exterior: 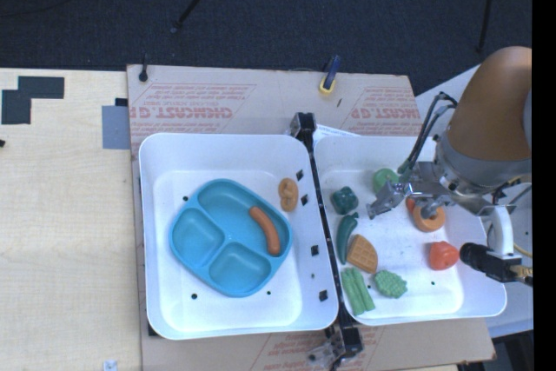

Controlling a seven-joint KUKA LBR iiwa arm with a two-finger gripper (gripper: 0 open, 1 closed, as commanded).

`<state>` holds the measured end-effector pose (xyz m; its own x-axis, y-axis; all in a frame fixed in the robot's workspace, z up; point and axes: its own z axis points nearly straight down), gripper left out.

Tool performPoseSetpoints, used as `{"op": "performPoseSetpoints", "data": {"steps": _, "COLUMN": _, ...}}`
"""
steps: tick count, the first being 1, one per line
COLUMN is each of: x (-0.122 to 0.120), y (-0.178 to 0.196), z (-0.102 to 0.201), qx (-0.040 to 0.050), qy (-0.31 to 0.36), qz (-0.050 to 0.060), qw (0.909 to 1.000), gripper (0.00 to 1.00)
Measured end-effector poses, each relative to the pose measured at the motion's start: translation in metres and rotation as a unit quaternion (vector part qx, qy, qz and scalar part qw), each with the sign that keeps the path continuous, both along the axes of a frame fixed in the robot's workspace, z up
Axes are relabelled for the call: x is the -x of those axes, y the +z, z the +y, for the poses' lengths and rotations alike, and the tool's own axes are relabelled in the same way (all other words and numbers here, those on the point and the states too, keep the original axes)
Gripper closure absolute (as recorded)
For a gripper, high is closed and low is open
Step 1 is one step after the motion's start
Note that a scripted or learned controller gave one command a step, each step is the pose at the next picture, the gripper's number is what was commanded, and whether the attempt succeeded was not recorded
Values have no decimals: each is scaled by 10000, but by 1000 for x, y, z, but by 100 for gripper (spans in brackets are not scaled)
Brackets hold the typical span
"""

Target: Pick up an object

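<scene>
Orange toy slice near right bin's far-right corner; I judge it light, rigid, slick (grip across rim). Gripper beside it, grip state unclear.

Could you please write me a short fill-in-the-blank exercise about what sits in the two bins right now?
1. The orange sausage lies on the blue ____.
2. The blue plate sits in the ____ bin.
3. The red tomato lies in the ____ bin.
4. The end effector hangs over the ____ bin.

Missing words: plate; left; right; right
</scene>
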<state>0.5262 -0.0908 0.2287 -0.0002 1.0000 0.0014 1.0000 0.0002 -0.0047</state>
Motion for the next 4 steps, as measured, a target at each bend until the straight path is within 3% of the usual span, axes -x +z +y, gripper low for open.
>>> {"op": "performPoseSetpoints", "data": {"steps": 2, "x": 10, "y": -124, "z": -4, "qx": -6, "qy": -2, "qz": 28, "qw": 10000, "gripper": 0}}
{"op": "performPoseSetpoints", "data": {"steps": 3, "x": 11, "y": -143, "z": -3, "qx": 0, "qy": -1, "qz": 2, "qw": 10000, "gripper": 0}}
{"op": "performPoseSetpoints", "data": {"steps": 4, "x": 11, "y": -132, "z": -5, "qx": 0, "qy": -42, "qz": 4, "qw": 10000, "gripper": 100}}
